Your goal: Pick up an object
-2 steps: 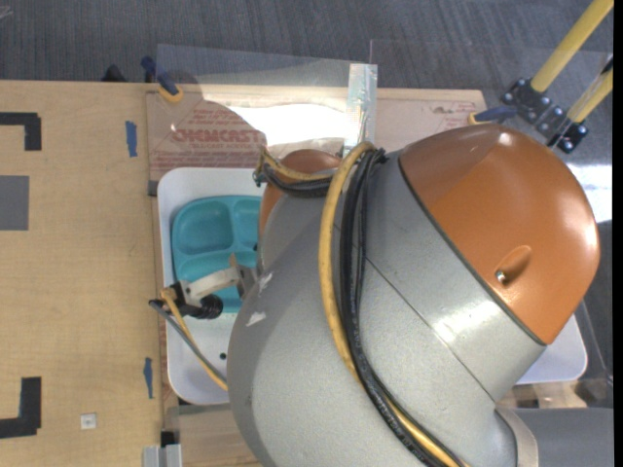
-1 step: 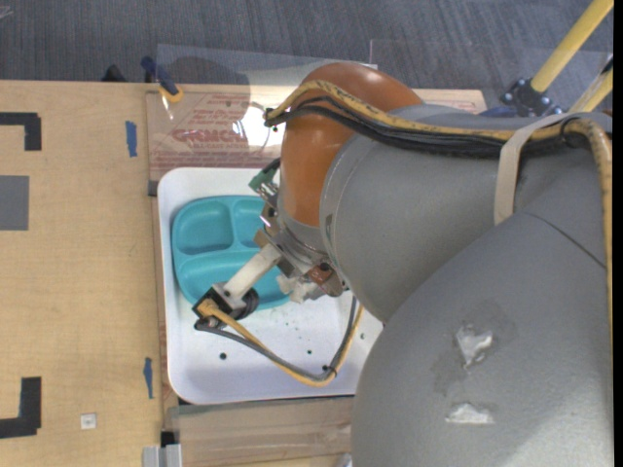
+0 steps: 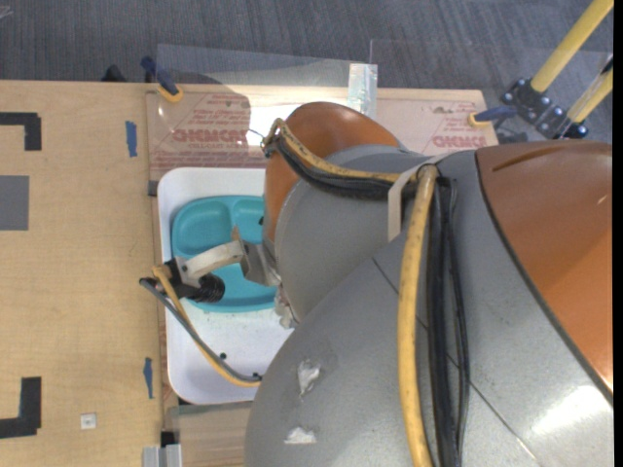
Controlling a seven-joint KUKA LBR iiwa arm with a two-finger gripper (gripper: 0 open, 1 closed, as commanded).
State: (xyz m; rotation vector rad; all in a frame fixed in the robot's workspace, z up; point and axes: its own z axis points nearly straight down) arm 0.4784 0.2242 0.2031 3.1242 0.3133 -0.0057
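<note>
- A pale wooden bench (image 3: 78,261) stands on grey carpet (image 3: 292,8).
- A teal divided tray (image 3: 206,227) lies in the white bin (image 3: 190,363), toward its far end, with its right side under the arm.
- The gripper (image 3: 263,266) is at the tray's right edge, mostly hidden by the wrist; I cannot tell if it is open or closed.
- The grey arm (image 3: 370,290), with its orange band (image 3: 321,129), covers the right of the view.
- A clear sheet with red lettering (image 3: 209,125) lies beyond the bin.
</note>
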